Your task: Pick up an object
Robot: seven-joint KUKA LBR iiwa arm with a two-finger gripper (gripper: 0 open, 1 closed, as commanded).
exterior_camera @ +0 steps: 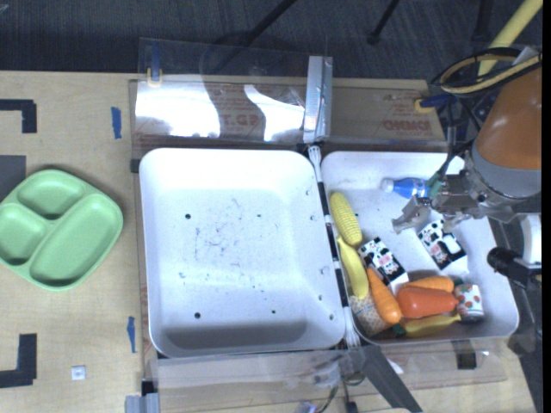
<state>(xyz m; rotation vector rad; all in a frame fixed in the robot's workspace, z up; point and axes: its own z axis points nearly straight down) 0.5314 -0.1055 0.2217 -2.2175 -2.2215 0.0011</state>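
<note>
The right bin (379,169) holds a pile of toy food along its left and front sides. A yellow corn cob (346,216) lies above a banana (353,270), with a carrot (384,297) and an orange-red pepper (428,298) nearer the front. Two black-and-white cow-patterned pieces (383,261) (442,244) lie among them. A small blue-and-white bottle (403,187) lies at the bin's back. My gripper (415,213) hangs low over the bin's middle, just in front of the bottle and left of the second cow-patterned piece. I see nothing held in it.
The left bin (232,248) sits beside the right one, with a raised divider (331,231) between them. A green divided plate (56,228) rests on the bench at far left. A clear panel (224,101) stands behind the bins. Cables (469,71) hang above the arm.
</note>
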